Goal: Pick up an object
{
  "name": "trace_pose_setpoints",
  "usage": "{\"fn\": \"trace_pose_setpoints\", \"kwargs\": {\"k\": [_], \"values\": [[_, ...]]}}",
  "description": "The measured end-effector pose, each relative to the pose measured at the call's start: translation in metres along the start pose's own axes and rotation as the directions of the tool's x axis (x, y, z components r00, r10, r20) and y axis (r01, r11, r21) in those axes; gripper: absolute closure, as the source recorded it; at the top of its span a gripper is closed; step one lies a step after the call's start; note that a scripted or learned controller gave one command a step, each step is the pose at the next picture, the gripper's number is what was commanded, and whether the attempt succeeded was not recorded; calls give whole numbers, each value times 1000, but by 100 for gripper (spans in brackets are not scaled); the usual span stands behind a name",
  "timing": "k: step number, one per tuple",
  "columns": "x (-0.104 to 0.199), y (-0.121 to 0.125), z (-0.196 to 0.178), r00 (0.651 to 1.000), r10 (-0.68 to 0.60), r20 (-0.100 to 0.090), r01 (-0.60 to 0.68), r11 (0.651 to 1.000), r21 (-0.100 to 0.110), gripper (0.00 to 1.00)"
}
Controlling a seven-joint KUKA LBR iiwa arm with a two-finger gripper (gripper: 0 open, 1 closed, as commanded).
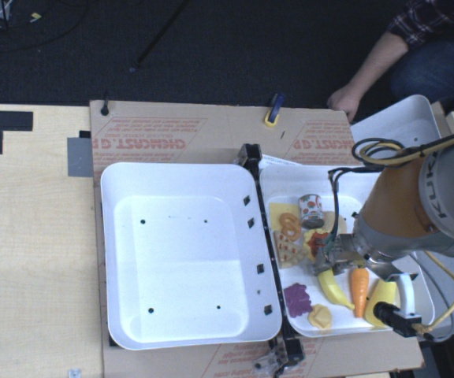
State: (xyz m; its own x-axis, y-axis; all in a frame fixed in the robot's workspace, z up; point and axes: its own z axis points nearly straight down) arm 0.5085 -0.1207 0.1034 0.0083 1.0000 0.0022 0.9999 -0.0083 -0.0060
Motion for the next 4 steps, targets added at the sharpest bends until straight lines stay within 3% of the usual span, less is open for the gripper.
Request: {"fn": "trace_pose_setpoints", "kwargs": {"k": [1, 2, 3, 4], "values": [[40, 2, -42, 1000, -12, 0, 12, 1000, -6, 100], [63, -35, -86, 1000, -11, 0, 11, 1000, -4, 100], [122, -34, -135, 1000, -16, 0, 16, 1000, -7, 100], [190, -5, -147, 1000, -16, 0, 16, 1000, -5, 100]]}}
